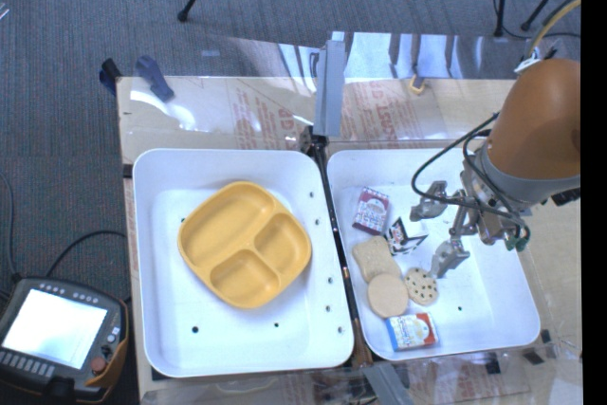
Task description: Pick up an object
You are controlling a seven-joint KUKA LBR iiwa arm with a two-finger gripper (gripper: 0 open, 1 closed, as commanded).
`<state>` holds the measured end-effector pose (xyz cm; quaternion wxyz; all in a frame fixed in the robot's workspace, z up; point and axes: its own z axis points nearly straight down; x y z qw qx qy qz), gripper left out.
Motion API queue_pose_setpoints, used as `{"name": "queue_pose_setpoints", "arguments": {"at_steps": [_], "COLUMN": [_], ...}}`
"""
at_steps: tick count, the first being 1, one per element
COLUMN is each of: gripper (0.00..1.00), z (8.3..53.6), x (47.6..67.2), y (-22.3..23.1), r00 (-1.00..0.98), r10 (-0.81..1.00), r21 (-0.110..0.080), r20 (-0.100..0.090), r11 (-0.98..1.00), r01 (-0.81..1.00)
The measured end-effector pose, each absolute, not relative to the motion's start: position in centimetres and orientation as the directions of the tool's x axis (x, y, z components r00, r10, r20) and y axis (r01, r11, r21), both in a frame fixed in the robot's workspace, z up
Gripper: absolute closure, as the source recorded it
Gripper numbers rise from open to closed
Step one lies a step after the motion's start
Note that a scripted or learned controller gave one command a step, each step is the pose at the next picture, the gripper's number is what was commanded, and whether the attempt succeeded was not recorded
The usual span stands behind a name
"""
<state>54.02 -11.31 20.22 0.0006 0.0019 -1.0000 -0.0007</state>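
Note:
My gripper (437, 230) hangs over the middle of the right bin (493, 318), open, with nothing between its fingers (447, 257). Just left of it lies a small black and white item (406, 236). A red packet (372, 210) sits further left. Below them lie a tan toast slice (373, 257), a round tan cracker (387, 297) and a chocolate-chip cookie (421, 285), the cookie just under the lower finger. A small white and orange box (412, 331) rests near the bin's front edge.
The left bin (161, 337) holds a yellow divided plate (245, 244). A grey post (328, 95) stands behind the wall between the bins. A teach pendant (59, 329) lies on the floor at the lower left. The arm's orange band (545, 119) looms over the right bin's right side.

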Motion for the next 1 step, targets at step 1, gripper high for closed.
{"name": "queue_pose_setpoints", "arguments": {"at_steps": [1], "gripper": [0.00], "z": [8.88], "x": [53.00], "y": [-13.11], "r00": [-0.987], "r10": [-0.163], "r21": [0.001], "r20": [-0.002], "r11": [0.987], "r01": [-0.164]}}
